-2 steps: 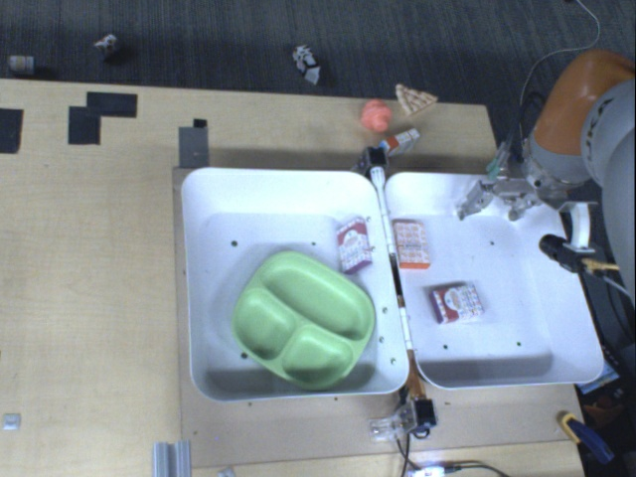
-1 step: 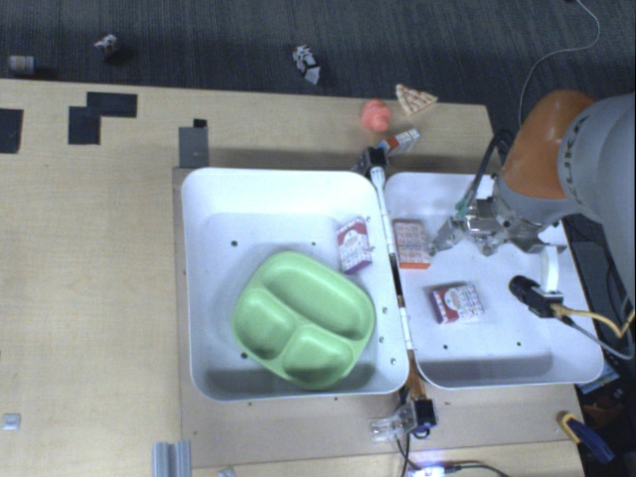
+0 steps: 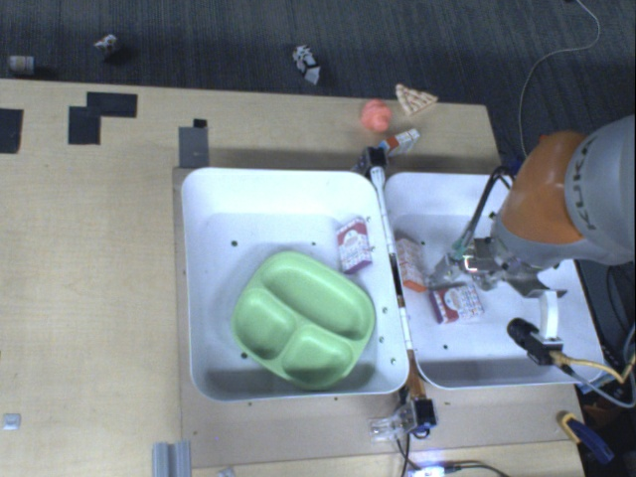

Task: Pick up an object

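Red-and-white packet [image 3: 457,303] lies just beside the pincer [image 3: 475,266] in the right bin [image 3: 497,366].

arm in from the right, wrist low
grey KUKA arm [image 3: 606,192] with orange band [image 3: 542,192] bends down and left; two-finger gripper [image 3: 477,264] sits under the wrist, pointing down-left, finger state unreadable from above.

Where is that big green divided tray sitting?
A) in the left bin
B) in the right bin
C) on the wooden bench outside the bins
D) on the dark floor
A: the green tray lies tilted in the left bin, beside a small red packet.
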